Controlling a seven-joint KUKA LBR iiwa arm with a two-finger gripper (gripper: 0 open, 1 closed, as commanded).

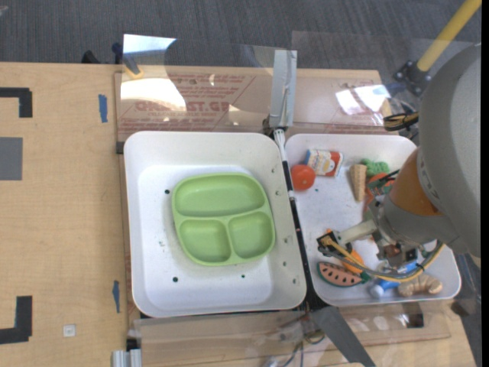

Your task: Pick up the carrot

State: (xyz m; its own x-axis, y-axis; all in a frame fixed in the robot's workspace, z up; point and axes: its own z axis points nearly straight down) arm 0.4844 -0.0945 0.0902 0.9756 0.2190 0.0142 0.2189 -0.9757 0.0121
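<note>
Left bin [145, 205] has a green divided plate [221, 219]. Right bin [330, 212] holds carrot [353, 264], tomato [303, 177], watermelon slice [341, 275]; gripper [393, 254] state, can't tell.

The pale bench [53, 228] bears the left bin [149, 205] and right bin [336, 205], side by side.

I see bright, even light from above. White glare shines on the clear sheet [149, 90] behind the bins [145, 205]. Shadows are soft. The big grey arm [458, 128] looks blurry, and the hand [391, 251] is hard to see clearly.
</note>
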